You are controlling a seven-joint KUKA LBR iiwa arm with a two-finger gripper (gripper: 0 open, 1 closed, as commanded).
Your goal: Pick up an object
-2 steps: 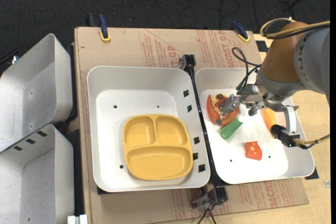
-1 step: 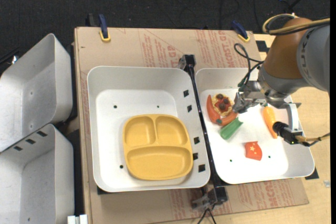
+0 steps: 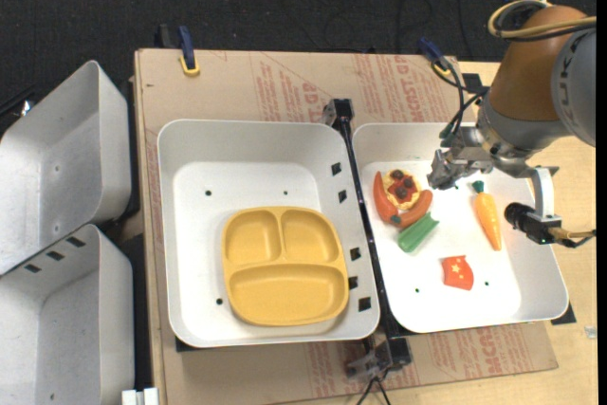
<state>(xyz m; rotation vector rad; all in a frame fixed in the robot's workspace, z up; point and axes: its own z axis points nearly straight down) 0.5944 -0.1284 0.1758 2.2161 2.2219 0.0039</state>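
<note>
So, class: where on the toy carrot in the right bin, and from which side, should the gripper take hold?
Probably across the carrot at its thicker upper half, just below the green top, coming straight down. It lies flat, lengthwise up and down the view, with bare bin floor on both long sides, so fingers could close across its width. The tapered tip would likely slip.

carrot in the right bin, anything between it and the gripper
Nothing visible stands between them. The gripper hangs over the right bin, and the carrot lies just to its right on bare bin floor. The pizza slice and the green piece sit off to the left, away from that path.
</note>
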